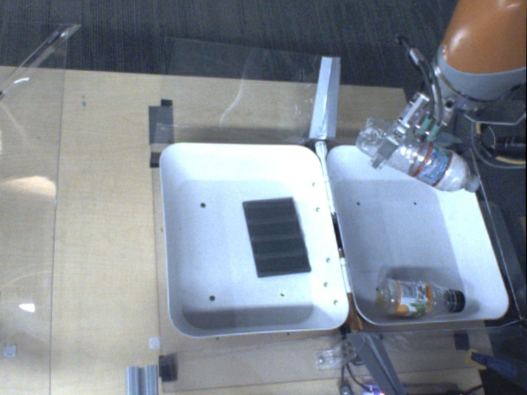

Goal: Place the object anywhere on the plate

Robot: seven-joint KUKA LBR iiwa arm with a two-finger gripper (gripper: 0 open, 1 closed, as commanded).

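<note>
A dark ribbed rectangular plate (277, 236) lies flat in the middle of the left bin (183, 245). My gripper (417, 137) hangs over the far edge of the right bin (387, 220), shut on a clear plastic bottle (440, 169). That bottle is tilted, its transparent end pointing left toward the bins' divider and its labelled part to the right. The arm's orange band fills the top right corner above it.
A second bottle (416, 296) with an orange label and dark cap lies on its side near the right bin's front wall. A metal post (324, 97) stands behind the gap between the bins. Wooden bench surface spreads to the left.
</note>
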